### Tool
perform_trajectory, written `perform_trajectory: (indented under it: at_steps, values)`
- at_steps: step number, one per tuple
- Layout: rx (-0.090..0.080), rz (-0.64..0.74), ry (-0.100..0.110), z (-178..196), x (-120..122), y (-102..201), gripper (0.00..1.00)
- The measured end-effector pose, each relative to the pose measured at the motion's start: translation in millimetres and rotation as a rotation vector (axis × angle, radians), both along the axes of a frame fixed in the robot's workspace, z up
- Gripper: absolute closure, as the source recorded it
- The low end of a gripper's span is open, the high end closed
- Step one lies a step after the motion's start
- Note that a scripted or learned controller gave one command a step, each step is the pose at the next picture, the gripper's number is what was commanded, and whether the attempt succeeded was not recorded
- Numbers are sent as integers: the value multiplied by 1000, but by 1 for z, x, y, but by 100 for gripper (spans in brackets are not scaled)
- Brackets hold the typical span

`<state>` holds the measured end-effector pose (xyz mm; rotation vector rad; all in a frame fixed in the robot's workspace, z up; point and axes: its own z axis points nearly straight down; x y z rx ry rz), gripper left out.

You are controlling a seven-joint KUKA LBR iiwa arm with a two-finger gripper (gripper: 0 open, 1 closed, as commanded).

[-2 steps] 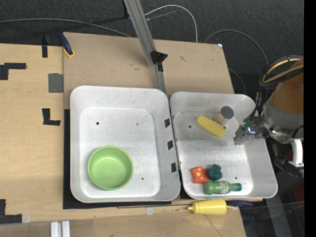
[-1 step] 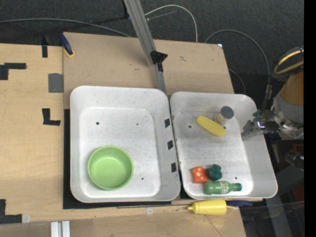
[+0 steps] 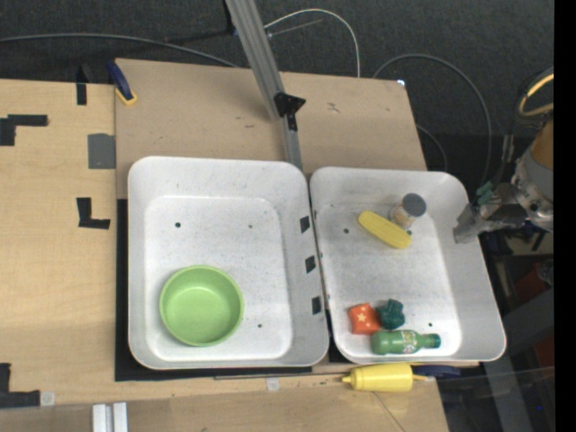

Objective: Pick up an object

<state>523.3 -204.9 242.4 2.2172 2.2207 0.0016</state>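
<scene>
**Arm waits at the edge, nothing picked yet**

The gripper (image 3: 481, 219) hovers at the right rim of the right bin (image 3: 468, 268), off to the side of the goods. Whether the jaws are released or clenched, I cannot tell. Inside that bin lie a yellow corn cob (image 3: 384, 229), a small grey-capped jar (image 3: 408, 209), and down front a green bottle (image 3: 402, 341). Approach stage, by my reading: next comes a reach inward over one target, then a descent.
</scene>
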Motion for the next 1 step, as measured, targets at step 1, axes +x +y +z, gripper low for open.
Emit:
perform_trajectory:
  at_steps: [1]
  values:
    - [3,3,7,-10,-11,51,100]
